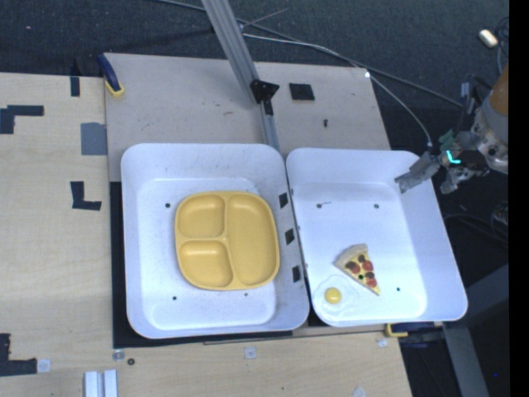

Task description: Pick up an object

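- Gripper (430,174) is hanging at the upper right rim of the right bin (430,246), arm reaching in from the right edge of the camera view.
- Two dark fingers are showing: one slanting down-left over the bin's corner, the other a short stub just beside it toward the right. They are sitting apart, with a gap between them and nothing in that gap, so the hand is carrying nothing.
- Nearest candidates are lying in the same bin, toward its lower middle: a toy pizza slice (359,268) and a small yellow round piece (332,296) just beside it, down-left.
- Pizza slice is lying flat, its long axis running from the pale crust at upper left to the tip at lower right.
- From the gripper, the slice is lying down and to the left, well apart, with bare bin floor between.
- A yellow divided plate (227,240) is sitting in the left bin (140,222), farther off across the shared wall.
- Judgement: the coming move needs travel down-left across the bin, then a descent over the slice.
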Controlling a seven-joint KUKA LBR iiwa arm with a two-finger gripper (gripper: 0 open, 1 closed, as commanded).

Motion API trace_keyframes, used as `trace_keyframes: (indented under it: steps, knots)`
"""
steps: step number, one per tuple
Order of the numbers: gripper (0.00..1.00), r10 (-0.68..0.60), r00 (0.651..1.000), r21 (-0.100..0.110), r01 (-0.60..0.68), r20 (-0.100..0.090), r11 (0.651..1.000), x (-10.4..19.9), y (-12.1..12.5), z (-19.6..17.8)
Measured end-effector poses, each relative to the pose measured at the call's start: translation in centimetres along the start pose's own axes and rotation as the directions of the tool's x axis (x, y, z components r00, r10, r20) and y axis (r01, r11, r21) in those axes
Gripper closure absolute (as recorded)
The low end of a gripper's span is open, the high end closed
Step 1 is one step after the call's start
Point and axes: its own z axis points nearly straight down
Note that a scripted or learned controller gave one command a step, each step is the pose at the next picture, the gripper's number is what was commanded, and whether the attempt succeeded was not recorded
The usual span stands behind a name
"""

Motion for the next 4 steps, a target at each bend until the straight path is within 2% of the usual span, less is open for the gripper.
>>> trace_keyframes:
  steps: [1, 2, 3, 4]
  knots:
    - [0.0, 0.0, 1.0, -0.001, 0.0, 0.0, 1.0, 0.0, 0.0, -0.1]
    - [0.0, 0.0, 1.0, 0.001, 0.0, 0.001, 1.0, -0.5, 0.1, 4.3]
    - [0.0, 0.0, 1.0, 0.002, 0.0, 0.0, 1.0, 0.4, -0.7, 9.7]
    - [0.0, 0.0, 1.0, 0.004, 0.0, 0.0, 1.0, -0.3, -0.3, 15.5]
